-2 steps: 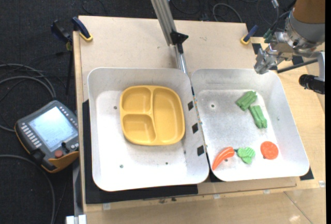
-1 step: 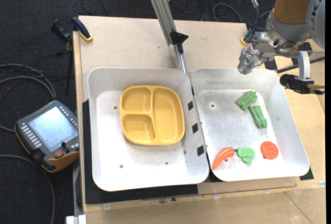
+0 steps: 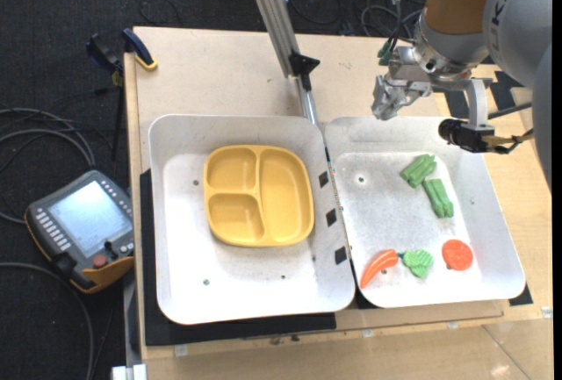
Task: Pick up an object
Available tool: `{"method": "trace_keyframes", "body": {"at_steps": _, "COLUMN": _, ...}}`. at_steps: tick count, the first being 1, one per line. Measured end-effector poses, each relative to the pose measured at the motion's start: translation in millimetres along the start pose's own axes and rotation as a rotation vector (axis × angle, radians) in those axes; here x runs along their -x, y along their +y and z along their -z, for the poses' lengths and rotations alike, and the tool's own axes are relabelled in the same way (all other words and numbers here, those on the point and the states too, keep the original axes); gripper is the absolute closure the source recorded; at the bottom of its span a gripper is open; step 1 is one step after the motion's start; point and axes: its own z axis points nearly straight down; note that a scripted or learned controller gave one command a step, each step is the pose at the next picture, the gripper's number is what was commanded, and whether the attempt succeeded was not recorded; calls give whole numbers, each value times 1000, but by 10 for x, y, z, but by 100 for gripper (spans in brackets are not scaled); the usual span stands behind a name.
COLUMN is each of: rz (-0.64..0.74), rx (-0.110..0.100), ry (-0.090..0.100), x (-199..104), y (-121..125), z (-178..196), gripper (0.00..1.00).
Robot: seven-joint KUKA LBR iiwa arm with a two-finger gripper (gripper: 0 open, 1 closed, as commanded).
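Yellow tray, green beans, orange carrot

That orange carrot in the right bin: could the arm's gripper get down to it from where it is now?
Probably yes. The carrot lies uncovered at the bin's near edge, apart from the green piece beside it. The gripper hovers above the far edge, nothing between.

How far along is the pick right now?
Nothing looks picked yet. The gripper hangs over the right white bin's far edge, nothing visible between its fingers. The two green pieces, orange carrot and red round piece lie inside. Descent, grasp and lift remain.
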Motion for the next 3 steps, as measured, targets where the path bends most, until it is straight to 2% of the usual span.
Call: {"method": "trace_keyframes", "body": {"at_steps": 3, "rz": -1, "rx": -3, "ry": 1, "x": -1517, "y": -23, "z": -285, "gripper": 100}}
